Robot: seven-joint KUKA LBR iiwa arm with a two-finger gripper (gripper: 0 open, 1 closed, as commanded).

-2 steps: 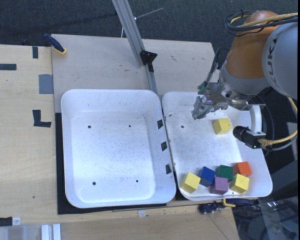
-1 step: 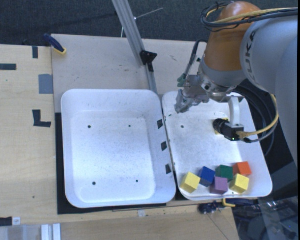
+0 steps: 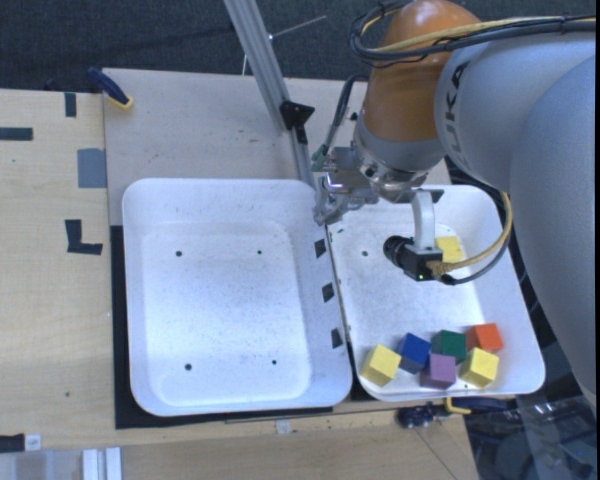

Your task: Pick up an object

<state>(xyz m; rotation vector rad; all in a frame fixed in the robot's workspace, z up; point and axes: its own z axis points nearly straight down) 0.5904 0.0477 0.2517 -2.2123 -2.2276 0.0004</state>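
Currently: gripper point(image 3: 330, 196) at the far end of the rim between the two bins; blocks sit well apart from it.

Whether the gripper is parted or closed I cannot tell (the wrist hides it from my camera). Every block lies in the right bin point(image 3: 375, 288). The lone yellow block point(image 3: 448, 248) sits mid-bin, nearest the gripper. Clustered by the near wall: left yellow block point(image 3: 383, 364), blue block point(image 3: 414, 351), green block point(image 3: 447, 344), purple block point(image 3: 441, 369), orange block point(image 3: 486, 337), right yellow block point(image 3: 481, 367). Count: three yellow, one of each other colour, seven in all. Left bin point(image 3: 220, 298): speckled white floor.

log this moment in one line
pincer above rim between bins | six cubes clustered near edge of right bin | yellow cube apart
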